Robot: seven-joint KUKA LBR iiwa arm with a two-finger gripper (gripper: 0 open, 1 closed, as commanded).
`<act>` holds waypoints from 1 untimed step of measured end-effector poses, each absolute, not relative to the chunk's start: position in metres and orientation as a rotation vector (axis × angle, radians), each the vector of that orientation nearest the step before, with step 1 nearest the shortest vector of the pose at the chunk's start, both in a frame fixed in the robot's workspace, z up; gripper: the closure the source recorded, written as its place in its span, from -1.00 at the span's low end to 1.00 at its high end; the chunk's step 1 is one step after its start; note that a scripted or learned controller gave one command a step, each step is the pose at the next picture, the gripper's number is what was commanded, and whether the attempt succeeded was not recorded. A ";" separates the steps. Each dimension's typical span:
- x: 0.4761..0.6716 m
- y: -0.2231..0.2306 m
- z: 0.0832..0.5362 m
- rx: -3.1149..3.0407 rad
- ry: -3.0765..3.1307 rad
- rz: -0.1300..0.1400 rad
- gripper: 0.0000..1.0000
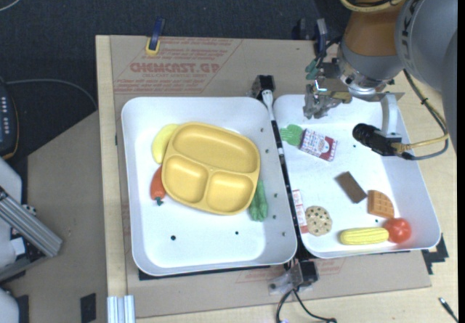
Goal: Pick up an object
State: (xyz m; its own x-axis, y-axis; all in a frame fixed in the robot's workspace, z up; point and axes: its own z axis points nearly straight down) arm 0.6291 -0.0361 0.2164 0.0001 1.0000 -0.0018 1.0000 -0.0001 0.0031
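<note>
Two white bins sit side by side. The gripper [320,105] hangs over the right bin's [418,184] upper left corner; whether it is open or closed, I cannot tell. Just below it lies a red-and-white packet [318,144]. The left bin [138,169] holds a yellow divided tray [211,168].

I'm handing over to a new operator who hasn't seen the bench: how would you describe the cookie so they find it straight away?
Look in the right bin, along its near-left part beside the divider between the bins. The cookie lies there, just left of the corn. It is the one round, pale disc with dark chips; the waffle nearby is square and orange-brown.
</note>
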 end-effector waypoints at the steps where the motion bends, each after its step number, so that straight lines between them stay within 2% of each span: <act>1: 0.633 -0.032 0.219 2.218 2.220 0.002 1.00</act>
